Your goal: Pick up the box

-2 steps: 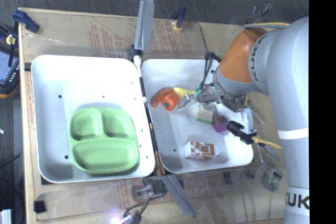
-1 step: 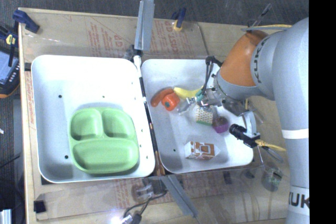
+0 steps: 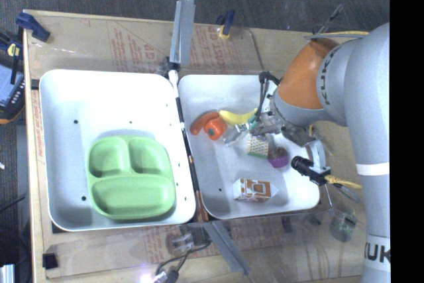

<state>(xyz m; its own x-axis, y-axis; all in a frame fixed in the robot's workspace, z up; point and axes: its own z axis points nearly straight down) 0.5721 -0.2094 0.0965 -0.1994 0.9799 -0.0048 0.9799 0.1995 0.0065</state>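
Here, two white bins sit side by side on the desk, with the arm reaching into the right one.

In the left bin (image 3: 59, 142) lies a green divided tray (image 3: 131, 177). In the right bin (image 3: 212, 175), an orange-red carrot-like toy (image 3: 207, 124) rests near the dividing wall, just beside a yellow banana (image 3: 236, 116). The box (image 3: 254, 189), brown with white markings, lies flat toward the near edge, apart from the rest. A purple piece (image 3: 278, 158) sits by a speckled item (image 3: 258, 146). The gripper (image 3: 255, 131) hovers over that clutter, above the box; whether its jaws are spread or pressed together I cannot tell.
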